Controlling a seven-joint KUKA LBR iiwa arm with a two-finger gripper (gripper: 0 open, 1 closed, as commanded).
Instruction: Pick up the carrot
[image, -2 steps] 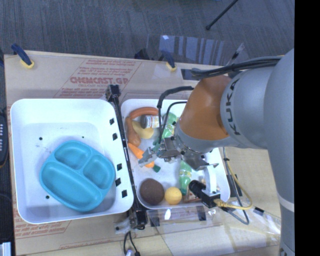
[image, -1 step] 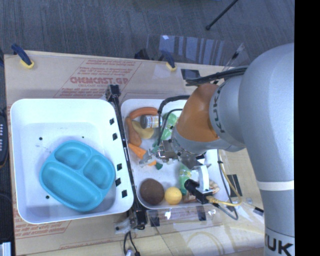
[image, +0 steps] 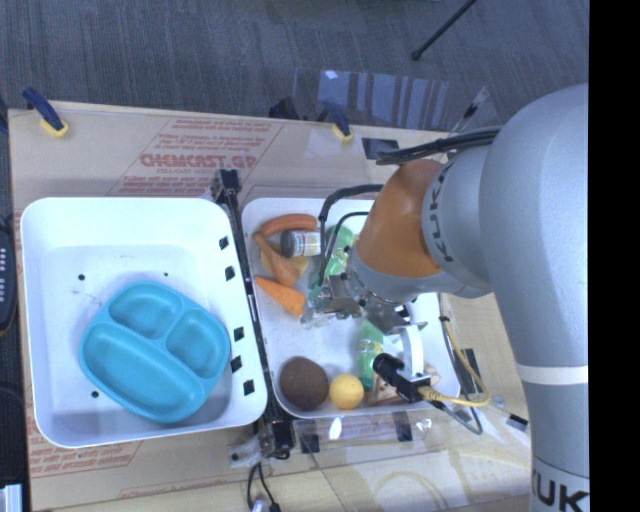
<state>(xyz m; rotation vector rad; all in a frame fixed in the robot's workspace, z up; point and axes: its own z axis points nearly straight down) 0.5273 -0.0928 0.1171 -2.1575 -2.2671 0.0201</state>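
I see the carrot (image: 281, 294) lying in the right bin (image: 262, 212), against its left wall, thick end far, tip pointing right toward the gripper (image: 322, 308) just beside it. I can't tell the gripper's state. I judge the carrot light, stiff and smooth; I'd grasp across its thicker middle.

Lighting: bright, even, overhead | Shadows: soft, beside the blue tray (image: 155, 348) | Glare: white bins (image: 40, 300) slightly washed out | Focus: mildly soft, grainy overall

"CHEMCAST", probably, on cardboard (image: 190, 150)
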